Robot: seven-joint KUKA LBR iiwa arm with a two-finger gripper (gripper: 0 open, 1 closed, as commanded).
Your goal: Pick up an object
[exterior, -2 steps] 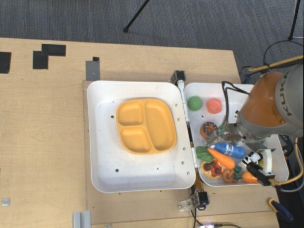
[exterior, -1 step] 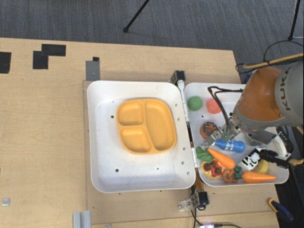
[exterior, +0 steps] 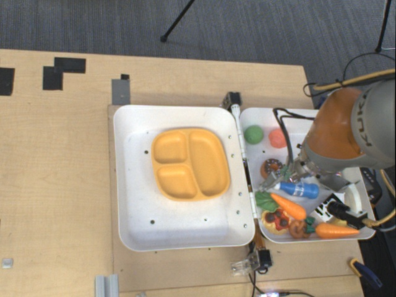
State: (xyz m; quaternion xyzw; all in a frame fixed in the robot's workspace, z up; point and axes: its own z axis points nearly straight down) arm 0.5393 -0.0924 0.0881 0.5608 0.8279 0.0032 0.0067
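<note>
One pincer point(exterior: 286, 177) reaches down into the right bin point(exterior: 262, 119) from the grey arm point(exterior: 371, 122) with its orange band, and its metal tip sits just above the left end of a blue bottle point(exterior: 301, 190). Whether it is open or closed cannot be told from this slanted view, and nothing can be seen caught in it.

The blue bottle lies on its side just below and to the right of the pincer, seemingly touching it. An orange carrot point(exterior: 289, 206) lies slantwise right under the bottle, with a green leafy piece point(exterior: 265, 199) at its left. A small brown round object point(exterior: 271, 166) lies just left of the pincer. Further up the bin, a green ball point(exterior: 253, 134) and a red ball point(exterior: 277, 139) lie side by side, well apart from the pincer. A second carrot point(exterior: 337, 230) lies along the bin's lower edge.

The left bin point(exterior: 136, 228) holds a yellow divided plate point(exterior: 189, 163). Both bins rest on the wooden surface point(exterior: 55, 184).
</note>
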